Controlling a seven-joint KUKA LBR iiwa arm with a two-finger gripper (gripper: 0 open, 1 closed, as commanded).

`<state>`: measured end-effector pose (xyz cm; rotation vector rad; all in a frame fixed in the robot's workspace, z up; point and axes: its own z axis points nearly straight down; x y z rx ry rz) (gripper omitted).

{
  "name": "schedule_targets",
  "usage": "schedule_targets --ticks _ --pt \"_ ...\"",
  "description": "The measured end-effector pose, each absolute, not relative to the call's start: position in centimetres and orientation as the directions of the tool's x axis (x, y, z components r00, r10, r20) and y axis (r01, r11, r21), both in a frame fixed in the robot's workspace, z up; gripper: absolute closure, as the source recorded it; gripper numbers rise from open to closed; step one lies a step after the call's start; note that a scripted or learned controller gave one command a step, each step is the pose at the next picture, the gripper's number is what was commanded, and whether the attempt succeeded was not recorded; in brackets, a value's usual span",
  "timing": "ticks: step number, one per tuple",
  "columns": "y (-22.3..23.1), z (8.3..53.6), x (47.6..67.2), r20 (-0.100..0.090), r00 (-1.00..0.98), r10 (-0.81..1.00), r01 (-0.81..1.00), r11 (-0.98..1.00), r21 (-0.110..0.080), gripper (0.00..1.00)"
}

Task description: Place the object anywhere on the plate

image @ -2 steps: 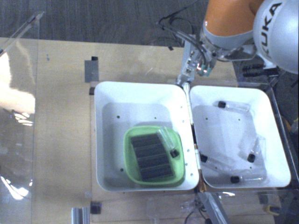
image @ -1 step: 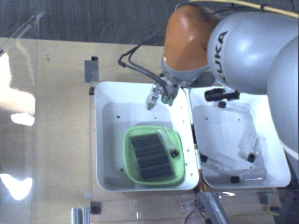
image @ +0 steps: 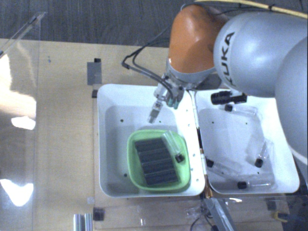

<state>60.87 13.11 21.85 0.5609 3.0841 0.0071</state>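
Observation:
A green plate (image: 132,150) sits in the front half of the left bin (image: 108,143). On it lies a dark ribbed rectangular block (image: 155,161), set at a slant. A clear tube with a black cap (image: 175,149) rests on the plate's right side, next to the block. My gripper (image: 154,113) hangs above the bin floor just behind the plate's far rim, pointing down and to the left, and I see nothing in it.
The right bin (image: 284,177) holds several clear plastic pieces with black caps (image: 260,154), spread along its right and front sides. The arm's orange band and grey body cover that bin's far right corner. The divider between the bins runs close to the plate's right rim.

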Motion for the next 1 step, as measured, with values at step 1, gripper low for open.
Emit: schedule_targets --ticks 1 --pt "8.99 22.89 63.02 -0.010 -0.920 0.392 0.392 0.920 0.007 0.00"
